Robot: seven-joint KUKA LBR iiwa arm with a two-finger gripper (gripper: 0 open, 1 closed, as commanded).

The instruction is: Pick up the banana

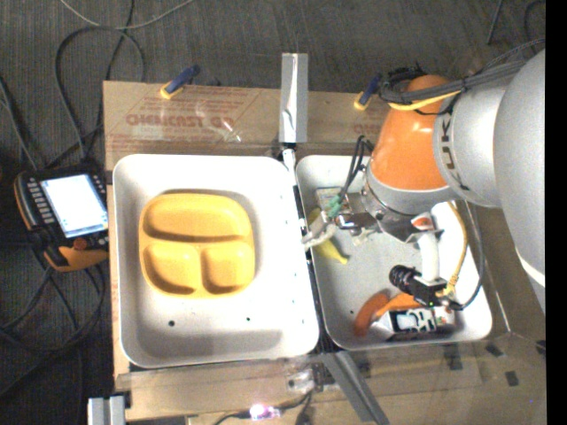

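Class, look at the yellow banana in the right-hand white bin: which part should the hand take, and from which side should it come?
Only the yellow banana's lower end shows, poking out beneath the hand near the right white bin's left wall. It seems to lie flat, so probably grip across its narrow body from straight above; the wall blocks a sideways approach.

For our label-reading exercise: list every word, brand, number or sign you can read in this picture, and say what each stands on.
Red print on the cardboard sheet behind the bins: too faint and blurred to read.
Dark letters on the arm's grey casing: cut off and seen at an angle, not readable.
Handheld screen left of the bins: glowing, content too small to read.
Label on the dark box in the right bin: too small to read.
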